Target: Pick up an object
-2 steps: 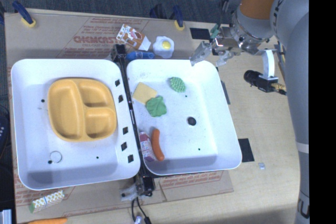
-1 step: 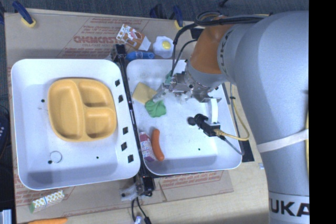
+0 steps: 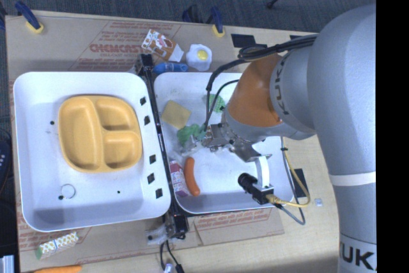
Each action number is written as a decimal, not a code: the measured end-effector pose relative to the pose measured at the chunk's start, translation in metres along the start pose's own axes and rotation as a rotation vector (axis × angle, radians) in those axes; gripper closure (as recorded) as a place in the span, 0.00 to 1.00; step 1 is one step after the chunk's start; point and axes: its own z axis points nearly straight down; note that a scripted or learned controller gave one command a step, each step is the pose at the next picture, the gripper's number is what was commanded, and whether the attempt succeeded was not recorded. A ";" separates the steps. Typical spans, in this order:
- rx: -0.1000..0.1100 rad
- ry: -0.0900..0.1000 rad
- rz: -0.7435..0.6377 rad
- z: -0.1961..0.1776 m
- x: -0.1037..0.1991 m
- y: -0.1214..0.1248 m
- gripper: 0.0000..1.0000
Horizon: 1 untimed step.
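Observation:
In the right bin lie a pale yellow wedge, a green leafy piece, an orange sausage and a small red and white bottle. My gripper is low over the bin's middle, right beside the green piece on its right; the wrist hides its tip. Another bit of green shows behind the arm's cable.
The left bin holds a yellow divided plate. Behind the bins lie a snack packet, a blue item and a white and yellow egg toy. A wrapped candy lies at the front left. My arm covers the right bin's right half.

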 end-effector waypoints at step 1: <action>0.002 0.002 0.506 0.003 0.013 -0.056 0.00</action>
